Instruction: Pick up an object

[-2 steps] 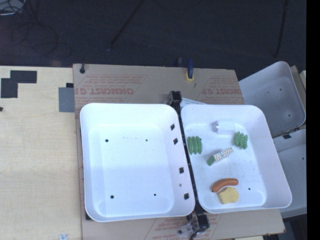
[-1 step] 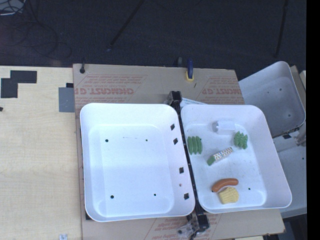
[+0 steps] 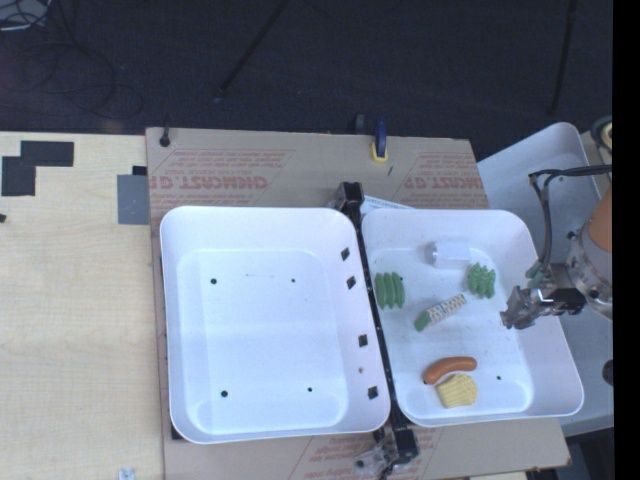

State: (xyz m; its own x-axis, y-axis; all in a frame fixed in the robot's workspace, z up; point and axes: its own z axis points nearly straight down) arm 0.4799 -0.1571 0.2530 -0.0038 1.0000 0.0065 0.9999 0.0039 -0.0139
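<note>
Nothing lifted yet, by the look of it. Gripper (image 3: pixel 517 310) low over the right bin (image 3: pixel 545 393), at the right middle of the frame; finger spread impossible to tell, nothing seen between them. Nearest candidates: green ridged piece (image 3: pixel 482 280) just up-left, speckled stick (image 3: pixel 441 311) further left, sausage (image 3: pixel 449 369) and yellow block (image 3: pixel 457 392) lower down. Whole pick still ahead: choosing, closing, raising.

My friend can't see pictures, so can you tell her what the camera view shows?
A robot gripper hovers over the right side of the right white bin, which holds two green ridged toys, a green-and-white stick, a toy sausage and a yellow piece. The left white bin sits beside it on a cardboard-covered bench.
</note>
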